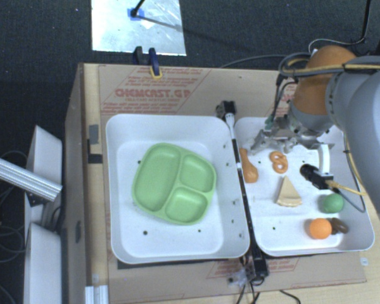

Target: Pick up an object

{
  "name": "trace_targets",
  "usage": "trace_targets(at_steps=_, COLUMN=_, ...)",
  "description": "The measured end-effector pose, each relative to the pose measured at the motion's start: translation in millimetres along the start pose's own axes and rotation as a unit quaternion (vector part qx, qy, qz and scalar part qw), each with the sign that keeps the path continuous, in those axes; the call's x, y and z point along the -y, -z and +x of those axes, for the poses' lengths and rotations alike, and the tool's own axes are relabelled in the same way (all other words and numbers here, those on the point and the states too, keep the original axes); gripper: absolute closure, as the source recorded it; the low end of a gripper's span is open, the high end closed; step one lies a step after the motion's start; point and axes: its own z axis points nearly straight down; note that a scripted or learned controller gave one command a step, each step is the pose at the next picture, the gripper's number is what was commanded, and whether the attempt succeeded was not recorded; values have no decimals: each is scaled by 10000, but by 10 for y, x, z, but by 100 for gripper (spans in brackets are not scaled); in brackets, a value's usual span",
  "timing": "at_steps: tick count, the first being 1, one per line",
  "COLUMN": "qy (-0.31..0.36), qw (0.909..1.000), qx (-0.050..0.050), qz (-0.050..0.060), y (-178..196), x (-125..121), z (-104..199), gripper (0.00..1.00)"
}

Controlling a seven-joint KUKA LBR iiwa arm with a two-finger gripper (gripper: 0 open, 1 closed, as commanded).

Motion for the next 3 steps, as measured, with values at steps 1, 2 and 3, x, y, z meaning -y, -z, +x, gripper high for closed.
trace_targets(at_steps=1, qy=-22, qw=10000, qx=8, qz=-6, y=6, x=-165, z=-533, gripper=0)
trace_targets(at_steps=2, qy=-11, qw=10000, qx=4, qz=-3, y=1, x=-166, z=-429, gripper=0)
trace_targets(at_steps=3, qy=-6, qw=10000, qx=1, qz=-1, y=1, x=-168, z=-187, gripper=0)
